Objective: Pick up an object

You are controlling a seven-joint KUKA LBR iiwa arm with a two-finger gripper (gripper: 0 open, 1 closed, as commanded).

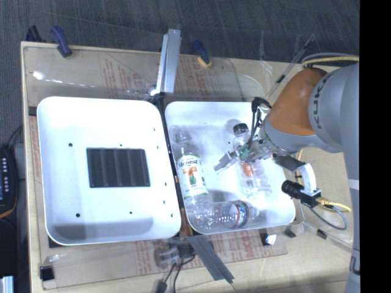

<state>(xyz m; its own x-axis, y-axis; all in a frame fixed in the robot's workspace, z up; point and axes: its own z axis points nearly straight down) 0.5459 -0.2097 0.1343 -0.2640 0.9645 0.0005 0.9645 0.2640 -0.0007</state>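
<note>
Clear plastic is lying everywhere in the right white bin [269,112], and this is making the step difficult. The grey arm with the orange band [292,105] is reaching in from the right, and its fingers [235,158] are hanging low over the middle of this bin. I cannot tell if the fingers are open or closed, because the metal parts are blending with the transparent things under them.

A small clear bottle with an orange-red label [250,173] is lying just beside the fingers, on the arm's side, maybe touching them. A clear plastic bottle with a white, green and orange label [190,174] is lying on the far side of the fingers, along the bin wall. A crushed clear bottle with a blue label [223,213] is lying apart from the fingers, along the bin's near edge. The left white bin with a dark ribbed panel [61,121] is standing well apart on the desk [91,69].

To do this step well, I think the fingers should be closing across the narrow body of the small bottle, not along its length, and going low enough, because smooth round plastic is probably slipping easily. The other bottles are lying against the bin walls, so there is little room for a finger there.
</note>
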